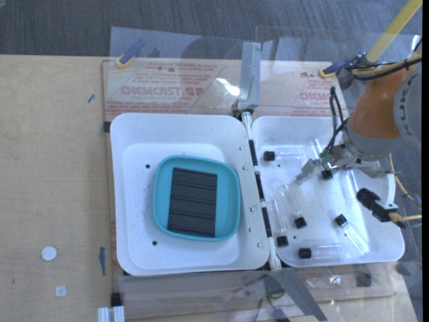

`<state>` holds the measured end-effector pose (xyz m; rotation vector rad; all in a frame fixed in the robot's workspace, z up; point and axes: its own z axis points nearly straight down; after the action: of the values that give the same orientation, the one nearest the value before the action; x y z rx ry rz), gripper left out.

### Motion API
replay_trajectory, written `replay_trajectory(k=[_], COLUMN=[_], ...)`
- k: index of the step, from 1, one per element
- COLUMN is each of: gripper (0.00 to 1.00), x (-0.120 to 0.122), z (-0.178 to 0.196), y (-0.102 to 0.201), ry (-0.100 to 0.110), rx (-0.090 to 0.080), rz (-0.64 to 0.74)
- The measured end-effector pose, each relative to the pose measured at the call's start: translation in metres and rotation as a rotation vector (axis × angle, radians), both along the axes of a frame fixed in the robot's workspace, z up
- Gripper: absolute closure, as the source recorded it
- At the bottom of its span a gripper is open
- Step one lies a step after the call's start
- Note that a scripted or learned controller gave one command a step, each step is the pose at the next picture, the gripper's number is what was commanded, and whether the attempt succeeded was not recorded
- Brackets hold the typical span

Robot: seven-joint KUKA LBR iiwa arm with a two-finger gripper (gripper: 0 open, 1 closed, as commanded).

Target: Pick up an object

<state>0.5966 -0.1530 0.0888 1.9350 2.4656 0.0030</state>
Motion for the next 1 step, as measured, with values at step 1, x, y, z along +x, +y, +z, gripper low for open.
replay_trajectory(k=[1], gripper=[0.00], x=[0.0714], z=[0.0003], y=[-0.0550], ry=[0.021], rx=[0.019], rz=[-0.025])
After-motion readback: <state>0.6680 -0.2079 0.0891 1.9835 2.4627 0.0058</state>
